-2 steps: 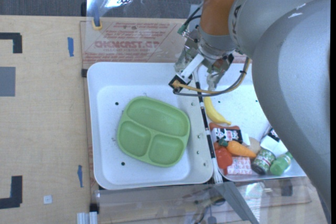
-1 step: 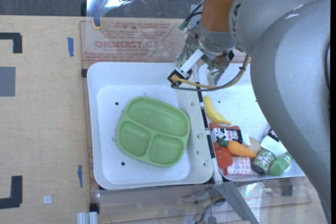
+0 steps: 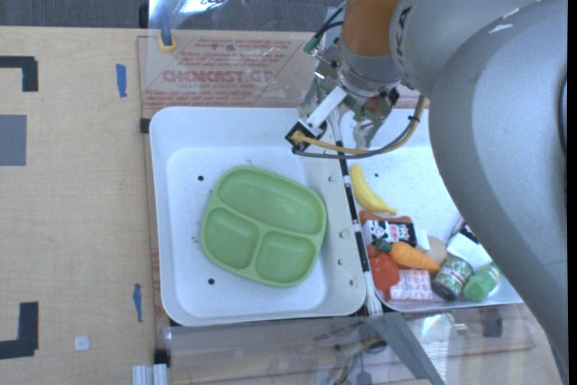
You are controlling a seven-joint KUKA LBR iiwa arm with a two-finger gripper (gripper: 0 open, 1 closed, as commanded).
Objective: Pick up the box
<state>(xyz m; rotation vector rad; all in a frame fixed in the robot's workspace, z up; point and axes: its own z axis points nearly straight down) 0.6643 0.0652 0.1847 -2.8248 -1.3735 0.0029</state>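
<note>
**Gripper above the banana, box below it**

I see the gripper [image 3: 361,126] hovering just beyond the banana [image 3: 370,191]; whether it is open, I cannot tell. The box [image 3: 394,233], seemingly red-and-white, lies just nearer than the banana, touching the carrot [image 3: 415,257].

Left bin [image 3: 171,194]: green divided plate [image 3: 263,225]. Right bin [image 3: 424,171]: banana [image 3: 368,191], carrot [image 3: 413,256], green can [image 3: 453,277]. Wooden worktop [image 3: 72,194].
</note>
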